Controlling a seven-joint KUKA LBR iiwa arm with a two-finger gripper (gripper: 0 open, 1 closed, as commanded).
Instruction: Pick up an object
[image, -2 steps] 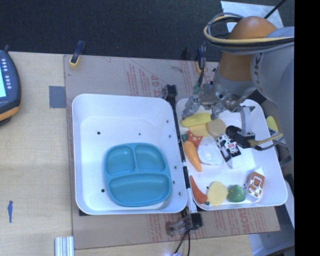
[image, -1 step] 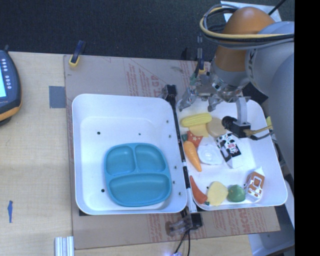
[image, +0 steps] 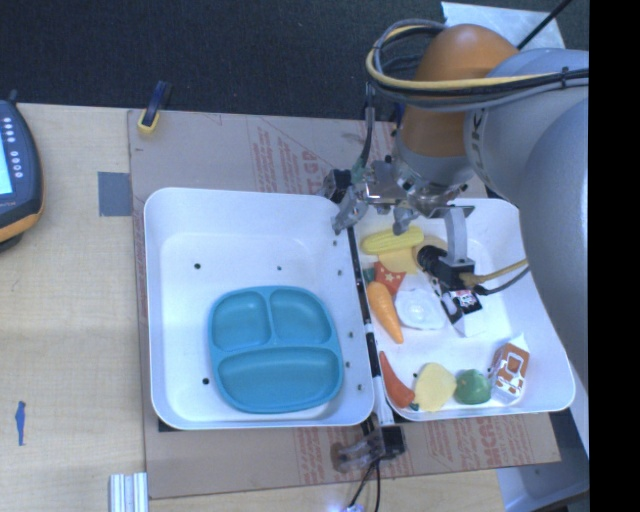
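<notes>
My gripper (image: 378, 212) hangs over the far left corner of the right bin (image: 548, 335), close to the wall shared with the left bin. Its two metal fingers (image: 346, 214) stand apart, open, with nothing between them. Just below the gripper lies a yellow banana-like toy (image: 392, 241). An orange carrot (image: 385, 310) lies along the bin's left wall, beside a white rounded piece (image: 420, 308). Along the near edge sit a red chili (image: 393, 380), a pale yellow fruit (image: 435, 385), a green piece (image: 470, 387) and an orange-and-white box (image: 508, 372).
The left bin (image: 165, 300) holds a blue divided plate (image: 272, 350) in its near half. A handheld controller (image: 15, 170) rests on the bench at far left. A small yellow-and-blue clamp (image: 152, 110) sits behind the bins.
</notes>
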